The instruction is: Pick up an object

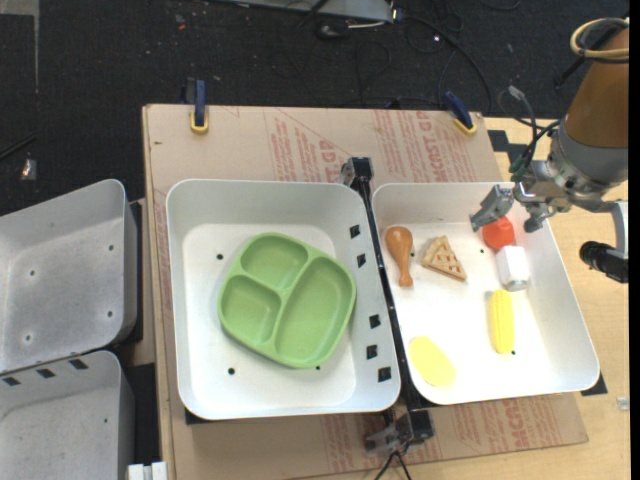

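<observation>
The right bin (560, 368) holds a brown drumstick (400, 253), a tan triangular slice (443, 258), a red round item (498, 234), a white cylinder (513, 266), a yellow corn cob (502, 320) and a flat yellow piece (432, 360). My gripper (514, 211) hangs over the bin's back right part, open, with its grey fingers (491, 209) spread. The red item lies just below the left finger, partly covered by it. Nothing is held between the fingers.
A green divided plate (288, 298) lies in the left bin (190, 228). A black divider (378, 278) runs between the bins. Blue and yellow clamps (199, 106) sit at the board's back edge. Grey trays (60, 268) lie to the left of the bench.
</observation>
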